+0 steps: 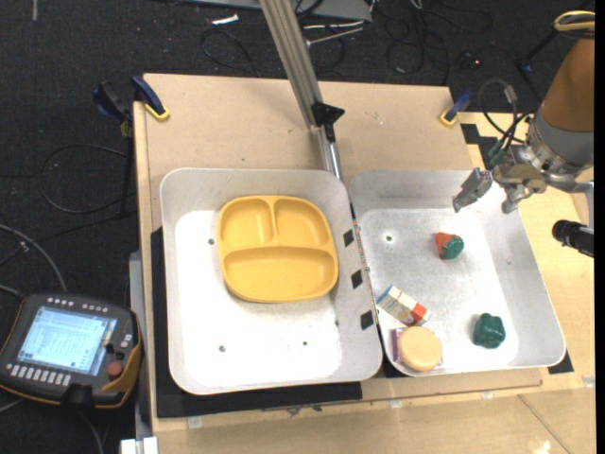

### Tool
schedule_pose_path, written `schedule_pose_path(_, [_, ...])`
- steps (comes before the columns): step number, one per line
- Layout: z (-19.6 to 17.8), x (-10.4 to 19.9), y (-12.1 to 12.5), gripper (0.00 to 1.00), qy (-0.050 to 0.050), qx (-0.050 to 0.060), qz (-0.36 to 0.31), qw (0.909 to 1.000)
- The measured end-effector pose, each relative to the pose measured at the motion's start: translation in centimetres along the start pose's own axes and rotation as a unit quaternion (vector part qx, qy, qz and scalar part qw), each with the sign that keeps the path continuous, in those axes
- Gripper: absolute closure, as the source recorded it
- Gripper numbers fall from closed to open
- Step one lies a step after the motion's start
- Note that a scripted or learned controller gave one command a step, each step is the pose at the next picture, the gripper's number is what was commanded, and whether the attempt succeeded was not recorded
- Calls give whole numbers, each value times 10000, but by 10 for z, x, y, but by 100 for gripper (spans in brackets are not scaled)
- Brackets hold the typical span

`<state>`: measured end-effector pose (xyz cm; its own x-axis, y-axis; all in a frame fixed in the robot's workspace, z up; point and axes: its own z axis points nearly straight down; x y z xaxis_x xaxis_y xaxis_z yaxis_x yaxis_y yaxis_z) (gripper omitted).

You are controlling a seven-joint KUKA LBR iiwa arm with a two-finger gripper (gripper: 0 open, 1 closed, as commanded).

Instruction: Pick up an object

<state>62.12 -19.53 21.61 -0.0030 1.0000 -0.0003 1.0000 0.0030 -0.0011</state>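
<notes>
Pick not yet made. Pincer point(492, 194) hangs over the right bin's point(529, 282) far edge, fingers spread wide, nothing between them. Candidates lie in that bin: red-and-green piece point(449, 245) nearest, dark green piece point(489, 330), small carton point(402, 305), round tan item point(420, 348). Yellow divided plate point(278, 248) sits in the left bin point(189, 348). Carton print too small to read.

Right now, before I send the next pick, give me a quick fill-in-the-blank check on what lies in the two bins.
1. The yellow divided plate lies in the ____ bin.
2. The gripper hovers over the right bin's ____ edge.
3. The round tan object lies beside the small ____.
4. The dark green object lies ____ of the red and green one.

Missing words: left; far; carton; nearer the camera
</notes>
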Motion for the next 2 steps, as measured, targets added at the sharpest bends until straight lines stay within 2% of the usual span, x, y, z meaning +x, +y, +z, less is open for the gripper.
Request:
schedule_pose_path(1, [0,0,0,0,-1,2,-1,10000])
schedule_pose_path(2, [46,-5,-4,0,2,16,17,10000])
